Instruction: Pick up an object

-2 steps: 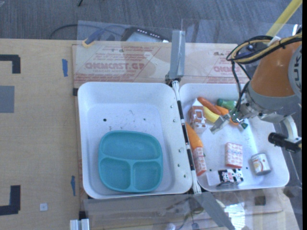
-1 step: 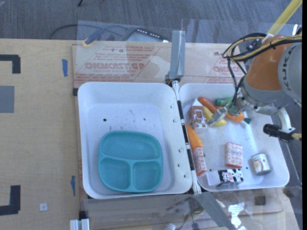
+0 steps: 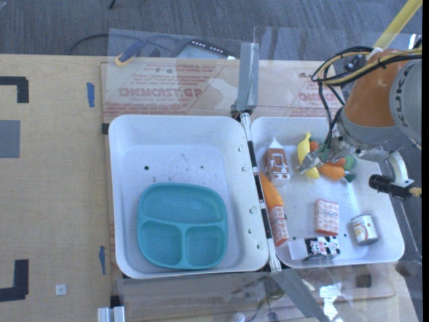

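**Gripper low over the toy food in the right bin**

Grey carpet runs along the top of our view, and below it the tan bench bears the two white bins side by side.

We see the gripper down in the upper part of the right bin, hanging from the arm's grey wrist and orange band. Its tips sit among a small cluster of toy food, and we cannot tell how the jaws stand: the wrist and the items crowd them too closely to judge.

Just to the left of the tips lies a yellow banana, with a second yellow piece just below it. An orange carrot with a green end lies right beneath the gripper, touching or nearly touching it; we cannot say whether it is between the tips.

Further left in the same bin we find a small brown and white packet, and along the divider a long orange bottle with a red label lying on its side. Toward the near side sit a small orange and white box, a silver can and a black and white carton.

In the left bin a teal divided plate rests flat near the front wall, well apart from the gripper.
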